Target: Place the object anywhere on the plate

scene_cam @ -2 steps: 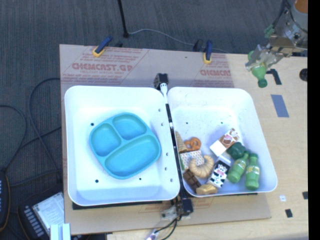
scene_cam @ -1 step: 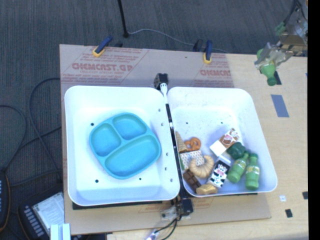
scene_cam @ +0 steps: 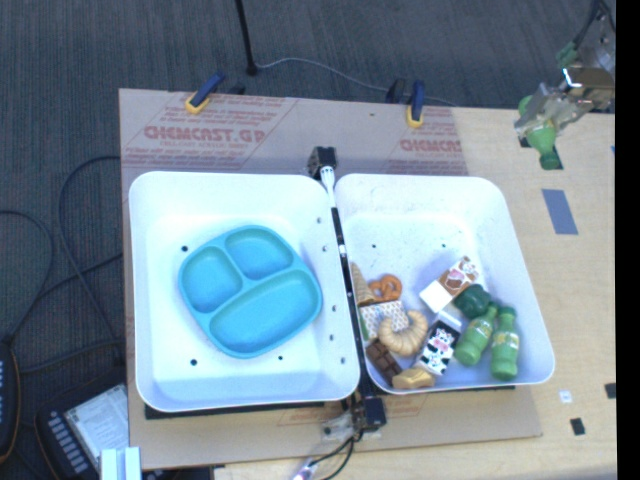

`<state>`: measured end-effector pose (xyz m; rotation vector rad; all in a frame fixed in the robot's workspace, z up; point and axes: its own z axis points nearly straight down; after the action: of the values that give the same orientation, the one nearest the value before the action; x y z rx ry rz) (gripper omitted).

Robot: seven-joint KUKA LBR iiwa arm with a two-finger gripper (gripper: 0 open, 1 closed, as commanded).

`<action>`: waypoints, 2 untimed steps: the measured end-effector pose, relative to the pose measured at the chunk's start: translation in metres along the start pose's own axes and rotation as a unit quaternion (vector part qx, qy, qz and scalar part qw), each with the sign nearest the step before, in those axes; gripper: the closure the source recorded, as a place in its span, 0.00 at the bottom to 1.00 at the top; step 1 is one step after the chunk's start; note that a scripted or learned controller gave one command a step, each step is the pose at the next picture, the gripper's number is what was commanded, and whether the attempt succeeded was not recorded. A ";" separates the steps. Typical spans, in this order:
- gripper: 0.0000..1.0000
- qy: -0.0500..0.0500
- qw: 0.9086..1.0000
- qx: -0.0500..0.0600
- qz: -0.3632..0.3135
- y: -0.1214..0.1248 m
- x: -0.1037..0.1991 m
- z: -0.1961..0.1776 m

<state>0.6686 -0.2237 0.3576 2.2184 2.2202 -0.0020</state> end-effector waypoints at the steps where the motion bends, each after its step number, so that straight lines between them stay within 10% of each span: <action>1: 1.00 0.000 1.000 0.001 0.000 0.000 0.001 0.010; 2: 1.00 0.000 1.000 0.001 0.000 0.000 0.003 0.013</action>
<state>0.6685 -0.2207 0.3449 2.2203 2.2204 -0.0022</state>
